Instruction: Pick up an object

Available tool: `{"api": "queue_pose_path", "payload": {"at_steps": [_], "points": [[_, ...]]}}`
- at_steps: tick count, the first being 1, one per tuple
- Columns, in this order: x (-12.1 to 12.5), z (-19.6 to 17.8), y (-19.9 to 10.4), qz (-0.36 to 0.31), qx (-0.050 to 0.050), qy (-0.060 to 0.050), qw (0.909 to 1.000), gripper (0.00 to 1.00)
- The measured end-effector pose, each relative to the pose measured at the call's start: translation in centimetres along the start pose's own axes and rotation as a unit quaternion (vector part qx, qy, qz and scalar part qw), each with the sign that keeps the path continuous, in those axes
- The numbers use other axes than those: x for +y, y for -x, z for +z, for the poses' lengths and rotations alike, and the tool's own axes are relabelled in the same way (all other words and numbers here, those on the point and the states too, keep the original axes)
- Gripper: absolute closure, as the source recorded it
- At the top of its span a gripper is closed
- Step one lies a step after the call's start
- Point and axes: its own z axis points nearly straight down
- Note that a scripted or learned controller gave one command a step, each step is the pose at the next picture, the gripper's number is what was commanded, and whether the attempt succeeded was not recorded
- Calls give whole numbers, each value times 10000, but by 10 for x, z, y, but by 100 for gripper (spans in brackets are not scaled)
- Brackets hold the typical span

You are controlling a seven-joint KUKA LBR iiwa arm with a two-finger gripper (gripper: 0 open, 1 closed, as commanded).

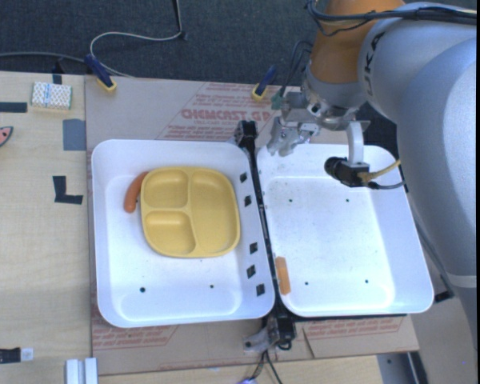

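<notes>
Two orange sausages (pixel 132 193) (pixel 282 274), one yellow tray (pixel 190 211), two bins (pixel 176 302) (pixel 360 294).

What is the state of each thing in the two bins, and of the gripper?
Yellow divided plate: lying flat in the left bin, compartments up.
Orange sausage: lying in the left bin, against the plate's left edge.
Small orange piece: lying in the right bin, near its left wall.
Gripper: above the right bin's far left corner, nothing visible between its fingers.
</notes>
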Motion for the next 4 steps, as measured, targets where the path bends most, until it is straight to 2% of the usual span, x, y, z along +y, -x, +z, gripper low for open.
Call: {"api": "queue_pose_path", "payload": {"at_steps": [1, 2, 3, 4], "points": [[0, 0, 0, 1, -4, -1, 10000, 0], [0, -9, 0, -4, 1, -5, 10000, 100], [0, -9, 0, -4, -3, -5, 10000, 0], [0, -19, 0, -8, 3, -9, 10000, 100]]}}
